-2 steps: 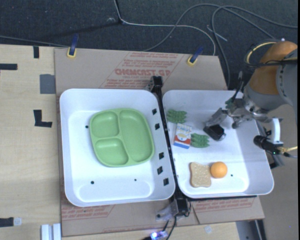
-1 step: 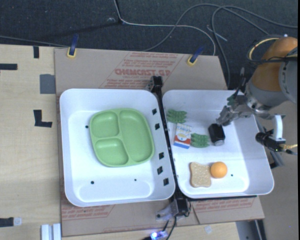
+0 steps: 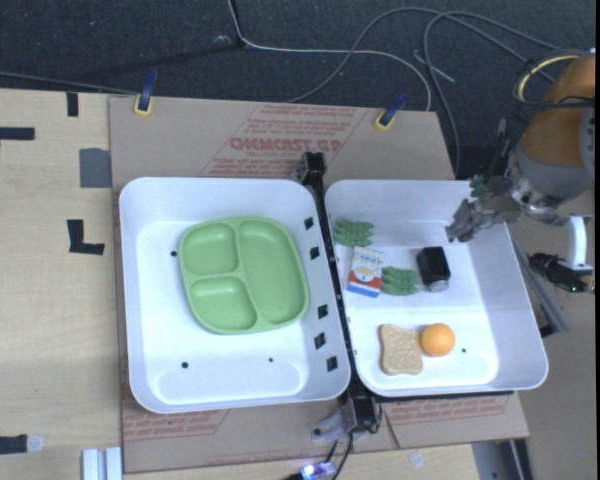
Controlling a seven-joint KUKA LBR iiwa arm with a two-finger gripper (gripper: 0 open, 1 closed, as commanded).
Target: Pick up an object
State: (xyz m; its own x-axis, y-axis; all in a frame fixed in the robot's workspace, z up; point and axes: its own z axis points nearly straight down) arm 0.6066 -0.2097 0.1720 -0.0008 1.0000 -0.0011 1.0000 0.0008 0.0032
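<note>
The right bin (image 3: 500,288) holds several items: a black block (image 3: 433,267), an orange ball (image 3: 437,340), a slice of toast (image 3: 400,349), a small white carton (image 3: 367,271), and two green leafy pieces (image 3: 352,231) (image 3: 400,281). My gripper (image 3: 461,226) hangs over the bin's upper right part, just up and right of the black block, with nothing seen between its fingers. The grey arm with its orange band (image 3: 560,133) comes in from the right.
The left bin (image 3: 145,268) bears a green divided plate (image 3: 243,274). Both bins rest on a cardboard sheet (image 3: 270,138) on the wooden bench. Cables run along the dark floor behind, and black clips join the bins at the middle rim (image 3: 320,258).
</note>
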